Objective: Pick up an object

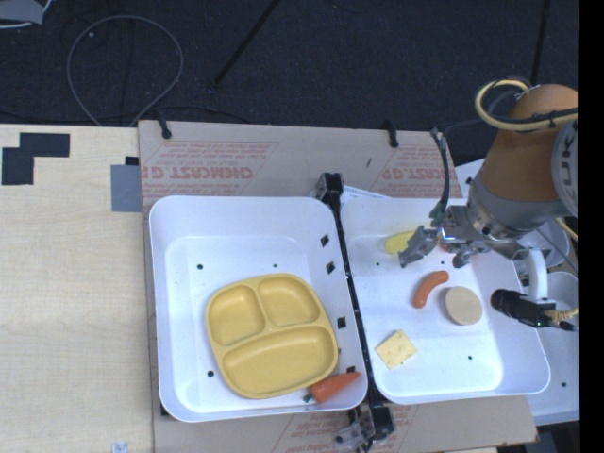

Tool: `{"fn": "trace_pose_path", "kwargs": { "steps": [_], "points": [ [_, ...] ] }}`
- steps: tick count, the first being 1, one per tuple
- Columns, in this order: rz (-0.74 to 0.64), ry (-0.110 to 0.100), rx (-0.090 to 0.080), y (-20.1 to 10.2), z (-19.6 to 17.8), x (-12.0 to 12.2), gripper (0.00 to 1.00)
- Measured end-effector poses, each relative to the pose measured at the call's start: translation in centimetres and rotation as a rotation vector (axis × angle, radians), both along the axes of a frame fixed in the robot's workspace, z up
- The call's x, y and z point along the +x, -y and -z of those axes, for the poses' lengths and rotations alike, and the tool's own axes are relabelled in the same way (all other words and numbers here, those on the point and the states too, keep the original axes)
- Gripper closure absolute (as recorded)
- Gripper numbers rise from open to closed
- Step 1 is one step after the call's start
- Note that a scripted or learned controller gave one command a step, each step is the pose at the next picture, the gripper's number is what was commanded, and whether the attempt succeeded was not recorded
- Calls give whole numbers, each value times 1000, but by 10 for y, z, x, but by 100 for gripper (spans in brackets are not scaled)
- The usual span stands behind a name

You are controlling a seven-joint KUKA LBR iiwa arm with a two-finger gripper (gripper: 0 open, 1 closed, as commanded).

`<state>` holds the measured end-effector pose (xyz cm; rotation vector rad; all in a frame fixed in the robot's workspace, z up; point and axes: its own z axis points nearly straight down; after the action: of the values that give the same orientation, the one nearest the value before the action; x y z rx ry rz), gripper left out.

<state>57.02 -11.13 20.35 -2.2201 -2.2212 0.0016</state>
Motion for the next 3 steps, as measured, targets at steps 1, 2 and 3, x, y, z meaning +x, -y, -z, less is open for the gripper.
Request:
{"fn": "trace_pose_path", "kwargs": {
  "steps": [1,2,3],
  "points": [
    [1,-8,2,5,54,-10,0],
    [1,-7,2,14,112,-11,0],
    [2,-4,2,14,116,-12,0]
  ]
}}
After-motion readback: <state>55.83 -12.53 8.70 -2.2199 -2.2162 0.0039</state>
